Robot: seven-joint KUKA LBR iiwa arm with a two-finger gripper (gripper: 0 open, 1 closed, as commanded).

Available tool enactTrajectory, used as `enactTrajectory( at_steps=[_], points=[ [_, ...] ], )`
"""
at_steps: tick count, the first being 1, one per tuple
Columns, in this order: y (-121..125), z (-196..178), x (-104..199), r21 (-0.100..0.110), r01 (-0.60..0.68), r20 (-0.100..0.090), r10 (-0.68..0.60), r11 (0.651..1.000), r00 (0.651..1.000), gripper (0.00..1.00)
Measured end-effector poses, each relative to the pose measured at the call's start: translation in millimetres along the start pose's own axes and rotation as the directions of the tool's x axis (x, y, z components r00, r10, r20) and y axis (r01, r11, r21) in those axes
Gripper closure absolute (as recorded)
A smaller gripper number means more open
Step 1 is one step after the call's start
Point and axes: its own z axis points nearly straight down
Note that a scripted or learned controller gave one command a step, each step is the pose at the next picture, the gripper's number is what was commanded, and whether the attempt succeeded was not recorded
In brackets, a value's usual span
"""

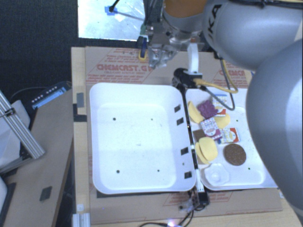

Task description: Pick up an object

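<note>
The gripper (156,56) is hanging above the far edge of the left bin (137,141), just beyond its rim over the printed cardboard (118,67) — whether it is parted or closed I cannot tell, since the head is reading as a blurred grey knot. Nothing is showing between its tips. The candidates are all lying in the right bin (246,178), crowded against its left wall: a purple crumpled piece (207,109) near the far end, yellow rounded pieces (207,149) further toward the near edge, a small printed packet (209,126) between them and a brown disc (234,154) toward the middle. So the pile is sitting to the gripper's right and toward the near edge, across the divider. The yellow pieces seem to be running lengthwise along that wall, so a grip across their short width is looking the likelier fit.
</note>
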Motion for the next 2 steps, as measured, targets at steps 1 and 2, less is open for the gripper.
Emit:
enactTrajectory(
  at_steps=[1, 2],
  points=[
    [-0.5, 20.3, 72.7, 0.003, 0.000, 0.000, 0.000, 1.000, 1.000, 1.00],
    [-95.5, 108.3, 30.6, 0.020, -0.012, 0.008, 0.012, 1.000, 1.000, 1.00]
  ],
)
